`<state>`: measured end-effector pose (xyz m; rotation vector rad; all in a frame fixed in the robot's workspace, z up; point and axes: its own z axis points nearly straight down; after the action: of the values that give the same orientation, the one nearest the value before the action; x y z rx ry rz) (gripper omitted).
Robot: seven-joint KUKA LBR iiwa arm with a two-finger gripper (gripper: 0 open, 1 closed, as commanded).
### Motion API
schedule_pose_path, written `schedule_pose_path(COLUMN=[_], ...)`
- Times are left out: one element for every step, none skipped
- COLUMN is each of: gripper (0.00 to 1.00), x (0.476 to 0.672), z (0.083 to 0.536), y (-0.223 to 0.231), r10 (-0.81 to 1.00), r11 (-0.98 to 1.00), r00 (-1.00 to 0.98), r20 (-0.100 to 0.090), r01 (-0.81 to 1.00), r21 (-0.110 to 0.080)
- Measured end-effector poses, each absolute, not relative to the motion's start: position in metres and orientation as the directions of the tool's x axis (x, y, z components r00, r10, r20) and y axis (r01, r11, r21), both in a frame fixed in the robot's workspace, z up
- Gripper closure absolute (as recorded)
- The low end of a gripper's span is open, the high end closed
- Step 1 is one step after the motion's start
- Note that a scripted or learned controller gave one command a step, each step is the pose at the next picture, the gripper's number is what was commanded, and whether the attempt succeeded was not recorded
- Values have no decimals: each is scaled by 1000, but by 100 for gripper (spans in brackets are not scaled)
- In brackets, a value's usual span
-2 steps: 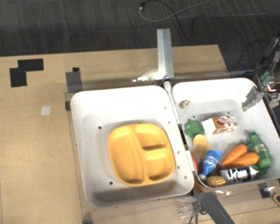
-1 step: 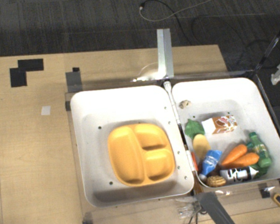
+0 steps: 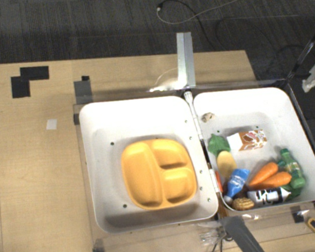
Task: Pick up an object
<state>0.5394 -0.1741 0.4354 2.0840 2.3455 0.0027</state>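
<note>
1. In the right bin [image 3: 291, 104], toward its near edge, a heap of small things lies ready to pick: two carrots [image 3: 269, 176] side by side, a blue bottle [image 3: 237, 180] touching their left ends, and a black-and-white can [image 3: 267, 196] lying on its side just below them.
2. At the heap's left end a brown snack [image 3: 243, 202] sits against the bin's near wall, beside the can.
3. Above the blue bottle lies a pale yellow fruit [image 3: 225, 161], and above that a green vegetable [image 3: 218, 144] close to the wall between the bins.
4. A white packet with brown print [image 3: 251, 139] lies flat just right of the green vegetable.
5. A dark green knobbly thing [image 3: 292, 170] hugs the right end of the carrots.
6. A small pale scrap [image 3: 207, 117] sits apart near the bin's far left corner.
7. The left bin [image 3: 99, 157] holds a yellow divided tray [image 3: 158, 172], set near its middle.
8. Both bins rest on a tan tabletop [image 3: 35, 193]; a metal post [image 3: 186, 57] stands behind their shared edge.
9. Whether the claw is open or closed cannot be told.
</note>
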Motion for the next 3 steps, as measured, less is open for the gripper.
schedule_pose_path(gripper=[0, 0, 0], x=[570, 614, 641], z=[435, 435, 435], y=[-205, -202, -198], r10=[997, 969, 946], r11=[-81, -249, -323], r00=[81, 249, 323], r20=[-1, -1, 0], r01=[997, 969, 946], r21=[3, 2, 3])
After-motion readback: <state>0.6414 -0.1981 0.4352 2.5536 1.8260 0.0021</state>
